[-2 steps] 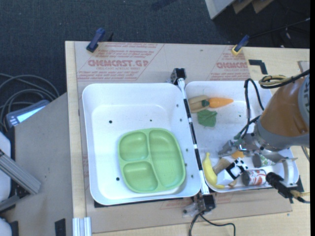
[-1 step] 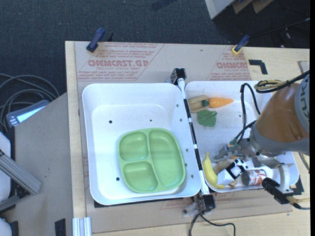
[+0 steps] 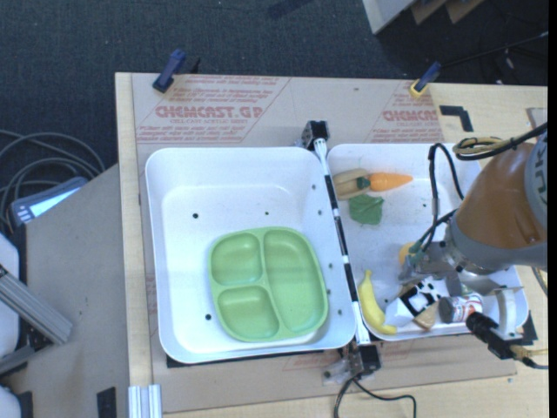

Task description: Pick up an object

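Observation:
The right bin (image 3: 396, 157) holds an orange carrot (image 3: 388, 181) beside a tan block (image 3: 350, 182) at its far end, with a green leaf piece (image 3: 366, 210) just below them. A yellow banana (image 3: 374, 306) lies along the bin's near left side. A small yellow object (image 3: 406, 253) peeks out from under the wrist. My gripper (image 3: 422, 306) is low in the near part of the right bin, just right of the banana, over a small tan piece (image 3: 426, 320). The arm hides how it stands on anything.
The left bin (image 3: 174, 181) carries a green divided plate (image 3: 265, 283). A black divider rail (image 3: 334, 216) runs between the bins. The grey and orange arm (image 3: 500, 207) covers the right bin's right side. Cables lie at the left, off the bench.

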Robot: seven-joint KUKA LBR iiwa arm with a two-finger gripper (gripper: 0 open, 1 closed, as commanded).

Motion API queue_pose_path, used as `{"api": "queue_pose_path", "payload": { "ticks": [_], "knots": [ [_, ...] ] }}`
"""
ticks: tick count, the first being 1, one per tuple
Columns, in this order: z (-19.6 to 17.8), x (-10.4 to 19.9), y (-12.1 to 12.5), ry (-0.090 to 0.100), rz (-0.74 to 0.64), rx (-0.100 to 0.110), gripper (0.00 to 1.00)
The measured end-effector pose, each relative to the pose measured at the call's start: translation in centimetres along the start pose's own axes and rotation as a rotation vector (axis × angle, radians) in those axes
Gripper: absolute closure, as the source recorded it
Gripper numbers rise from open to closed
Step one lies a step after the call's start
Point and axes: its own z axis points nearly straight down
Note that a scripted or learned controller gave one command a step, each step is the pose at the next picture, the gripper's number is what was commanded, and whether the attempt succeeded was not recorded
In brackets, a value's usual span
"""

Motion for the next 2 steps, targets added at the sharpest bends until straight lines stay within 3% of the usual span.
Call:
{"api": "queue_pose_path", "payload": {
  "ticks": [1, 2],
  "knots": [
    [0.04, 0.01, -0.03, 0.000, 0.000, 0.001, 0.00],
    [-0.94, 0.02, -0.01, 0.000, 0.001, 0.000, 1.00]
  ]
}}
